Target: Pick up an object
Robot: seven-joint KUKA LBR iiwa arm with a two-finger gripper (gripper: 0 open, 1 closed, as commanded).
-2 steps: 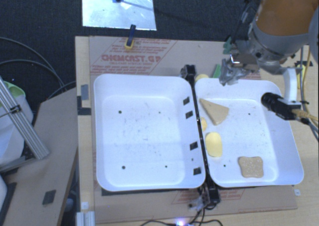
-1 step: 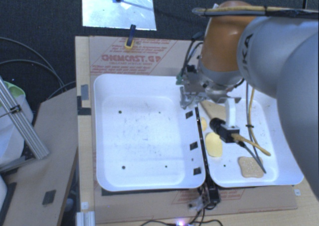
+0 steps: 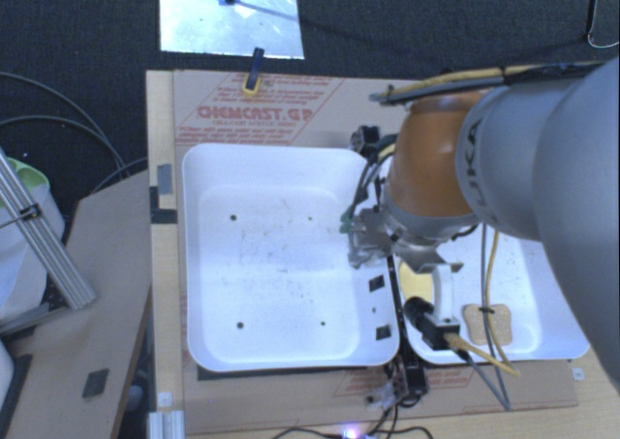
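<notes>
Right now the arm [image 3: 542,151] leans in from the right and bends down over the seam where the two bins meet. That puts the gripper [image 3: 366,237] low at the right wall of the left bin [image 3: 199,263], close to its rim. The orange band and wrist cover it from above, so I cannot tell whether it is open or closed, and I see nothing held in it.

I take this for a try at a grasp close to the wall. The likeliest thing to pick lies elsewhere, though: a tan piece [image 3: 487,323], flat and pale like wood, rests on the floor of the right bin [image 3: 552,326] toward its near edge, apart from the gripper. A yellow thing [image 3: 418,282] shows in the same bin just beside the dividing wall, half under the wrist; I cannot make out what it is.

To get at either one, the gripper would have to lift clear of the two walls between the bins and come down on the other side. The wall could also crowd a grasp on the yellow thing.

Two dark squares [image 3: 376,284] sit on the left bin's right wall, just below the gripper. Both bins rest on a board [image 3: 262,112] with red lettering, and a clamp [image 3: 254,74] sits at its far edge. A metal sheet [image 3: 228,1] lies beyond, and rails [image 3: 44,234] lean at the left, all out of the way.
</notes>
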